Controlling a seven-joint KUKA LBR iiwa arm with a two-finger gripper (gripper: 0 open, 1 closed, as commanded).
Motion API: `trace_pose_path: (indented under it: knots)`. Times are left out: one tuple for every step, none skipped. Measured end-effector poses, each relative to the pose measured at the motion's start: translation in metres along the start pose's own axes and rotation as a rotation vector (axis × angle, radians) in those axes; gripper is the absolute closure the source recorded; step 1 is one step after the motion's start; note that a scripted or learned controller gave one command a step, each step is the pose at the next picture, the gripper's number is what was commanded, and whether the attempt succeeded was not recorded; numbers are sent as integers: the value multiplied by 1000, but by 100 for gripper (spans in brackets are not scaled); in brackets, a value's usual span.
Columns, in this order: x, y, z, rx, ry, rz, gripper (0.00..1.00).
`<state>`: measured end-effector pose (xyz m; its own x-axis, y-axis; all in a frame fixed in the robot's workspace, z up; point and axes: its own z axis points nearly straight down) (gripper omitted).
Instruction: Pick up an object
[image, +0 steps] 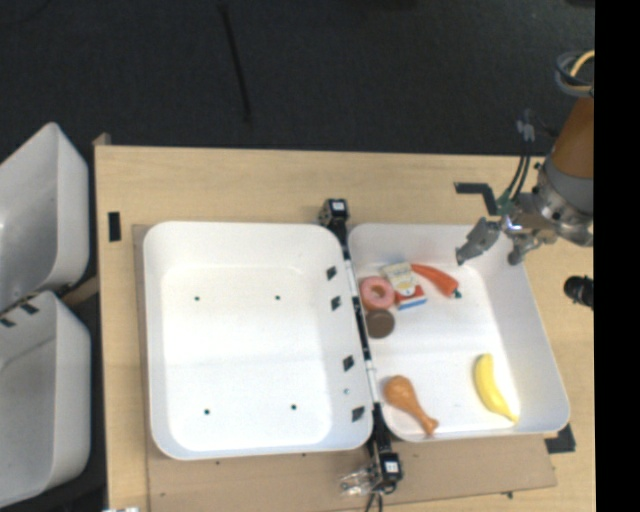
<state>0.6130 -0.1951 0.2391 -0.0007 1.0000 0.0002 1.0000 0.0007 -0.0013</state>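
Carrot (436, 278) in rt bin (530, 330), just below-left of end effector (495, 243), fingers spread, holding nothing.

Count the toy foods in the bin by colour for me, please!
Pink: 1, donut
Brown: 1, round piece
Red-orange: 1, carrot
White: 1, small packet
Orange-tan: 1, chicken leg
Yellow: 1, banana
Total: 6

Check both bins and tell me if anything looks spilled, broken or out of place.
Nothing stands out. The banana, drumstick, doughnut, carrot and the rest lie loose but whole inside the right bin; nothing has spilled over its rim. The gripper hangs over that bin's far right corner.
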Motion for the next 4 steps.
trace_pose_path:
  knots:
    - [-34,-56,97,11,1,5,0]
    - [-35,-128,143,9,3,4,0]
    - [-35,-123,132,1,1,5,100]
    - [27,-121,66,-5,0,-7,100]
